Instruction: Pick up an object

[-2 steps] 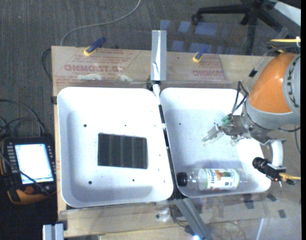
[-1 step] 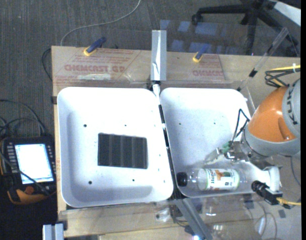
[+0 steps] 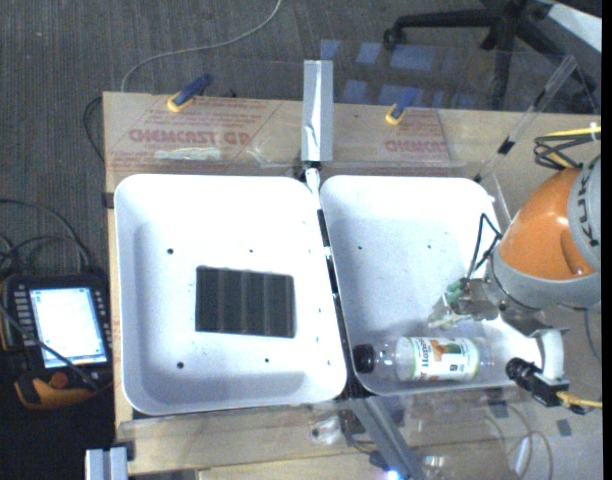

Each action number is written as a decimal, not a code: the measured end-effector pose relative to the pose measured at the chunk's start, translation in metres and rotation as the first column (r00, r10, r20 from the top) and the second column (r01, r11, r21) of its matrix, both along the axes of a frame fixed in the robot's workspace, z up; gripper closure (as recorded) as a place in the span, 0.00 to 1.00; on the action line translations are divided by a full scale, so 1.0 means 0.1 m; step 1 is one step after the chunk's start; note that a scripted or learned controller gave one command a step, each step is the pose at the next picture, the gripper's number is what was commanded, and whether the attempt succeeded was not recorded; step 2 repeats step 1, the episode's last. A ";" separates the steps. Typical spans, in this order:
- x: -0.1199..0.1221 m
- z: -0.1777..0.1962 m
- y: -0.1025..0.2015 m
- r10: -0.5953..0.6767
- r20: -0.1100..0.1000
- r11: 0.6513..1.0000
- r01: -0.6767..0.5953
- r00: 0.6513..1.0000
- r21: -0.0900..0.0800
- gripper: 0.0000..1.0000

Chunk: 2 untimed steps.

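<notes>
My claw sits low over the right bin, near its right wall; I cannot tell its state. A clear bottle with a black cap lies on its side along that bin's front edge, just below my claw. In the left bin a dark ribbed tray lies flat.

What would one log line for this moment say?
bottle: lying in right bin | dark panel: left bin | gripper: above bottle
</notes>
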<state>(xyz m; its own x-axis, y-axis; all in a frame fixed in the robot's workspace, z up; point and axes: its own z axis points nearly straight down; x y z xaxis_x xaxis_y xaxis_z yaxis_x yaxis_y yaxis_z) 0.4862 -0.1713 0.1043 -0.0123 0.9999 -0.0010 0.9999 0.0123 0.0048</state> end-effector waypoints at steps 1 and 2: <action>0.00 0.00 0.00 0.000 0.000 1.000 0.000 1.000 0.000 0.00; 0.00 0.00 0.00 0.000 0.000 1.000 0.000 1.000 0.000 0.00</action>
